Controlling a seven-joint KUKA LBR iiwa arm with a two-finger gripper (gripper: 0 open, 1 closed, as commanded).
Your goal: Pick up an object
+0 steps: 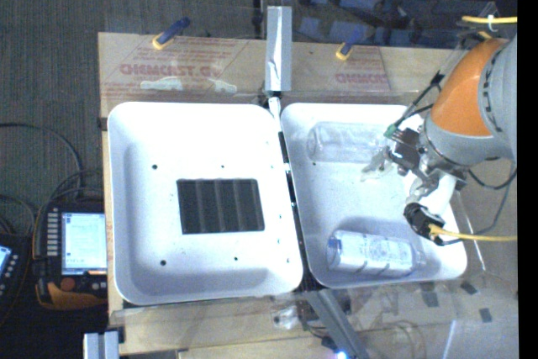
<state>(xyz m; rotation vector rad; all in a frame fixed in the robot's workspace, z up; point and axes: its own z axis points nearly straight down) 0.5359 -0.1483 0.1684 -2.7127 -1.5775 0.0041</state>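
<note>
You have two clear plastic bottles [346, 140] [375, 253] in the right bin [315, 206] (smooth, white); the claw's [388, 154] state seems unreadable.

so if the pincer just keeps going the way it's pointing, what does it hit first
Most likely the clear plastic bottle lying at the far end of the right white bin. The pincer points left toward the bottle's near end, though from this slanted view height is hard to judge.

I see faint red printing on the cardboard sheets [189, 67] behind the bins, too washed out to read; the bottle label [370, 252] is also illegible.
</note>
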